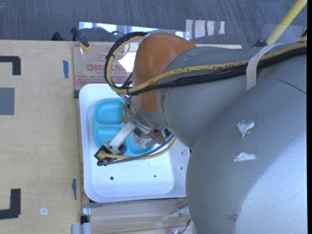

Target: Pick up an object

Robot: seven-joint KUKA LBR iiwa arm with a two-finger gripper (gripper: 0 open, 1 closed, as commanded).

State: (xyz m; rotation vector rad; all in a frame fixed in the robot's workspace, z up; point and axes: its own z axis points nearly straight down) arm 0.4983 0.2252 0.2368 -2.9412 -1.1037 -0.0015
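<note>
Blue object (109, 113): light blue, moulded, two rounded lobes, lying in the white bin (141, 184). It sits right under the pincer (141, 141) and spreads out from it toward the bin wall on the side away from the arm. The part nearest the pincer is hidden by the wrist. The pincer is low inside the bin, over the object's near edge; I can't tell whether it is touching. Clenched or released, I can't tell either, because the wrist and cables block it. No grasp confirmed, nothing seen held.

Step in hand, my read: closing in on the blue object.

To do it well, I'd centre the pincer on a rim or on the ridge between the lobes, not on a smooth curved face; the shell looks slick and broad. Come straight down, bite a thin edge, then lift slowly and watch whether the object leaves the bin floor.

Risk: the object lies close to the wall beyond the pincer, so a sideways nudge could jam it there.

Dark specks (112, 178) on the bin floor just past the pincer, toward the bin's near wall: ignore.
</note>
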